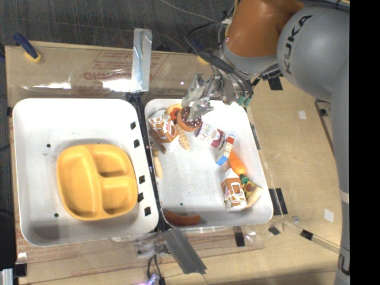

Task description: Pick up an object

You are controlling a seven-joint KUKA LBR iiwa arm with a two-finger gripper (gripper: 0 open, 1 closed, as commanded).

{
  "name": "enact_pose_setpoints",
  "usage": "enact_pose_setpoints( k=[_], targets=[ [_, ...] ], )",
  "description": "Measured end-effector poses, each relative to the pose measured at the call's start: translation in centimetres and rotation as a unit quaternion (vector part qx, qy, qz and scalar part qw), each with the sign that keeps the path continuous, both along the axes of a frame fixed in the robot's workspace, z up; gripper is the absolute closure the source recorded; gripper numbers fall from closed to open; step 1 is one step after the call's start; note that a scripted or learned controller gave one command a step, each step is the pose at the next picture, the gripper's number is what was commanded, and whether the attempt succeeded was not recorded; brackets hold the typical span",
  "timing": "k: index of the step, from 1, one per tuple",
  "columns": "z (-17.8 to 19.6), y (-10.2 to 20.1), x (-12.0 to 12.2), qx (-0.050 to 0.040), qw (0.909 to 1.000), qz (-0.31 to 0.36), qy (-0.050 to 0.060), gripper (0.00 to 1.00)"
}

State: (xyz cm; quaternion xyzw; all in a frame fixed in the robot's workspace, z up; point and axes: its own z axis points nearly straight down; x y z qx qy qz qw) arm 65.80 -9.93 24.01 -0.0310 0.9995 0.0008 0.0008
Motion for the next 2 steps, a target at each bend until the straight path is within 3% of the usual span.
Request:
enact_pose_setpoints(
  k=[1,2],
  targets=[
    [3.9,-2.9,-1.3,-0.0013,0.9888,-0.149,-0.002,1.0],
    [5.3,-3.5,-0.7,-0.0012,0.9736,-0.228,0.0,1.0]
  ],
)
